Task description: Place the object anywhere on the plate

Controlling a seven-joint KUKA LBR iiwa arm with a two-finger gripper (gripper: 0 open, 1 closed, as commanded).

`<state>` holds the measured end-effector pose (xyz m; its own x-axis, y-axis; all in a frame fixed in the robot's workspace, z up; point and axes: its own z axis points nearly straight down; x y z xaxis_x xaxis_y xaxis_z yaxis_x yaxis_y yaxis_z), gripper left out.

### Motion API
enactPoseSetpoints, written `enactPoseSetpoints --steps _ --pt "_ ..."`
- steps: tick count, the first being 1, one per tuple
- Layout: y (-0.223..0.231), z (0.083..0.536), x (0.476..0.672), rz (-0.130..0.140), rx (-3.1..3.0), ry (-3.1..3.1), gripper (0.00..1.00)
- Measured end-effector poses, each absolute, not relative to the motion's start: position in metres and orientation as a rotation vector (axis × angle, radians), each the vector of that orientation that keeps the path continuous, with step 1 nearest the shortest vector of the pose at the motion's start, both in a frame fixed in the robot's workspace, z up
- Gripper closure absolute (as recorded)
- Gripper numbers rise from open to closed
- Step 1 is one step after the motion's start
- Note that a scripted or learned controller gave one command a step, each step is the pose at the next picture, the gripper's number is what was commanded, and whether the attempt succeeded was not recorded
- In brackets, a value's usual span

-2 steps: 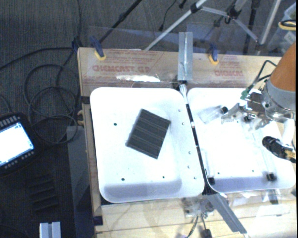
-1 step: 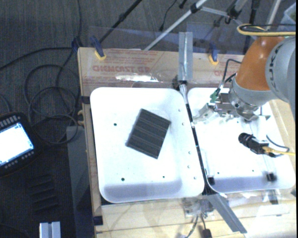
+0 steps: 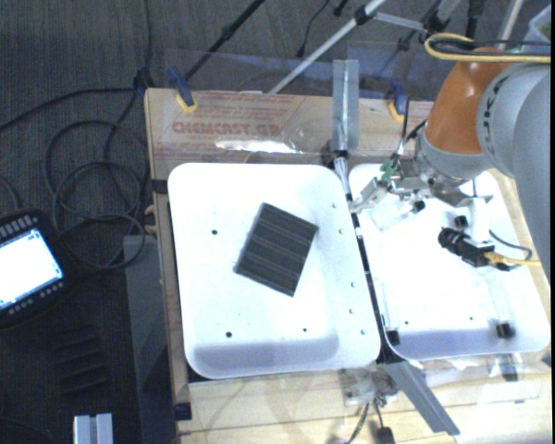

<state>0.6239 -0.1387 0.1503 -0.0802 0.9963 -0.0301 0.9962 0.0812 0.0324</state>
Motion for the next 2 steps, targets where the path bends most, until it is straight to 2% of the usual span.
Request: enactPoseSetpoints --steps 1,2 --pt "-0.103 0.154 0.668 -0.004 1.835 2.547 1.0" --pt "-0.064 0.183 0.668 -0.006 2.538 1.851 1.0"
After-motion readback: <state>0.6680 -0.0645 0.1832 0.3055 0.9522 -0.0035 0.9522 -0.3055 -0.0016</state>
